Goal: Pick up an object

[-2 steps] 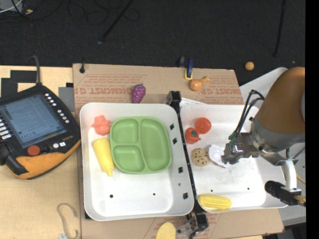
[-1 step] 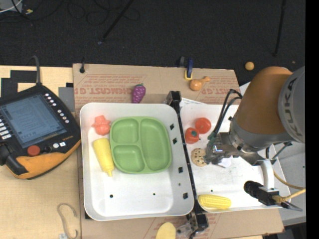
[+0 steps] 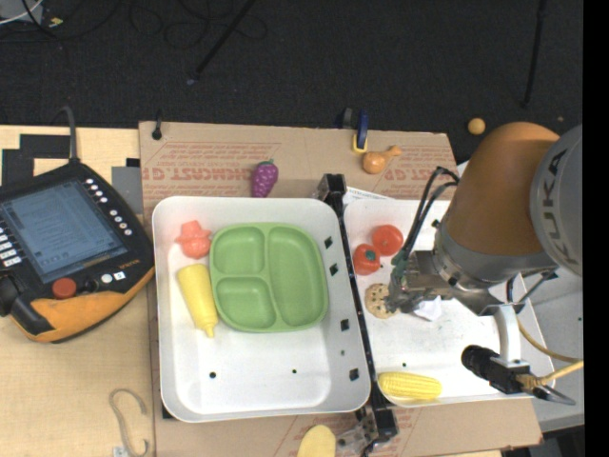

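1. Pale wooden desk point(image 3: 57, 388) under brown cardboard, bearing two white bins side by side: left bin point(image 3: 257, 388) mid-frame, right bin point(image 3: 447, 365) toward the right.
2. Down in the right bin, centre right: gripper point(image 3: 404, 293), its fingers hidden by the wrist; impossible to tell whether spread or closed.
3. Just left of it: cookie point(image 3: 379, 301), flat and round, no long axis. Just above, two red tomatoes point(image 3: 378, 248), also round.
4. Near the bin's lower edge: corn cob point(image 3: 409, 386), long axis left to right.
5. Probable risk: closing on the cookie's thin edge and slipping off, or nudging a tomato into a roll.
6. In the left bin: green tray point(image 3: 268, 279) and yellow bottle point(image 3: 198, 296), pointing down-frame.
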